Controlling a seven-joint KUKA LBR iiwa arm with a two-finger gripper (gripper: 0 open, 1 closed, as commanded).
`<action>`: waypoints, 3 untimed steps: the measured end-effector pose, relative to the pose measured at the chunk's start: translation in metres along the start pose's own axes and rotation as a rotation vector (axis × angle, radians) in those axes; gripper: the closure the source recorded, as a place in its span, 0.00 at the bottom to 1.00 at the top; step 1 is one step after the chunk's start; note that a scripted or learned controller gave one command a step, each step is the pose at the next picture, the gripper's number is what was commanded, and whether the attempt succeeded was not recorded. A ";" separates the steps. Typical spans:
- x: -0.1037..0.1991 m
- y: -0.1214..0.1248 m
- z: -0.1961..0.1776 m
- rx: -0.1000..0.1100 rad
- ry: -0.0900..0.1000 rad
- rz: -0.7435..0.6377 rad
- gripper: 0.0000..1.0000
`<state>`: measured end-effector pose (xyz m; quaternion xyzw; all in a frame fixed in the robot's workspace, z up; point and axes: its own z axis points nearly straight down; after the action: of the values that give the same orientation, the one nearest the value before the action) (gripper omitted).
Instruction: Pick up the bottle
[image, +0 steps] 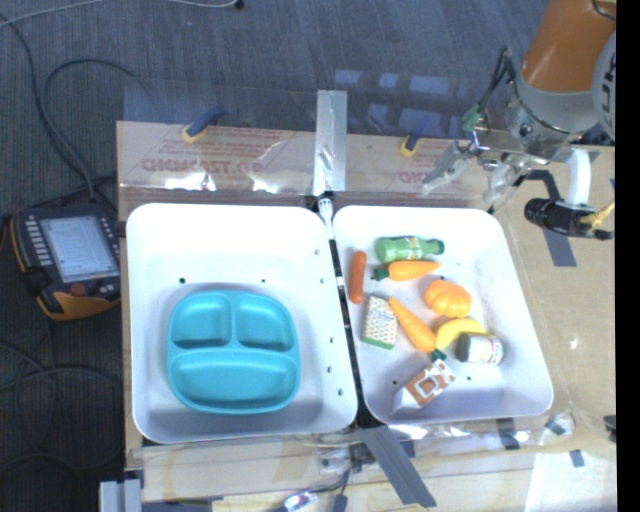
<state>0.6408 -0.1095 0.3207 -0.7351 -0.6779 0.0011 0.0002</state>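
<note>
Nearest in the right bin (520, 300) sit a small jar (480, 349), a yellow banana (458, 330) and smooth carrots (412, 325). Farther back lies the green bottle (408, 247), touching a carrot, so a grab could slip or catch both. Beyond the bin, the tool (480, 165) hangs open, holding nothing.

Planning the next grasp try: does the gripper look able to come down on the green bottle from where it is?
Probably yes. The gripper hangs above the right white bin's far rim, and the green plastic bottle lies on its side with nothing over it. The orange carrot beside it leaves little finger room there.
</note>
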 end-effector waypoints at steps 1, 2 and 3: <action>-0.045 0.031 0.158 0.002 -0.005 0.200 0.00; -0.069 0.032 0.229 0.028 0.005 0.529 0.00; -0.090 -0.074 0.150 0.002 0.001 0.452 0.00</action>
<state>0.5593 -0.1932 0.1708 -0.8683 -0.4960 0.0017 0.0010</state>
